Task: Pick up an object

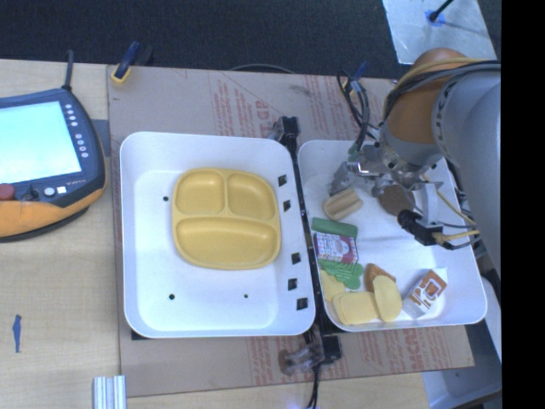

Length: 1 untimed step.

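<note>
Claw (358, 177) of grey metal pictured low over the far half of the right-hand shallow white bin (464, 313), just above a tan block-shaped piece (342, 204). Could not tell whether wide, narrow or holding anything. Found nearest the camera in that bin: flat pale-yellow slabs (356, 307), touching a yellow oval piece (387, 299), and just beside them a small white-and-orange carton (428, 292). Spotted farther in: a green-edged packet with a red-and-white label (335, 250), lying just short of the tan block. Saw, in the left-hand shallow white bin (145, 254), a yellow divided plastic plate (227, 218). Noted well apart, outside the bins at left: a grey-and-orange handheld screen unit (43, 156).
</note>
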Each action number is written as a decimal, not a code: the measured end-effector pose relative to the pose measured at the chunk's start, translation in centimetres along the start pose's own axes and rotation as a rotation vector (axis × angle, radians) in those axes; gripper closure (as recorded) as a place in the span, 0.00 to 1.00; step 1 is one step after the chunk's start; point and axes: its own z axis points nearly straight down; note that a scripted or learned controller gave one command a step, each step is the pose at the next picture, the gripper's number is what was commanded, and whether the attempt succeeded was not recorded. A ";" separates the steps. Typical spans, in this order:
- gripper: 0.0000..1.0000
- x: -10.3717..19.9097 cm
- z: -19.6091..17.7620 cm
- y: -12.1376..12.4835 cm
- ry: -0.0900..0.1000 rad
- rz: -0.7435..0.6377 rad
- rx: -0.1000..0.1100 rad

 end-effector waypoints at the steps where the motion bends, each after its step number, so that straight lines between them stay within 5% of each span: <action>1: 0.00 1.7 -0.2 -2.5 0.004 0.000 0.010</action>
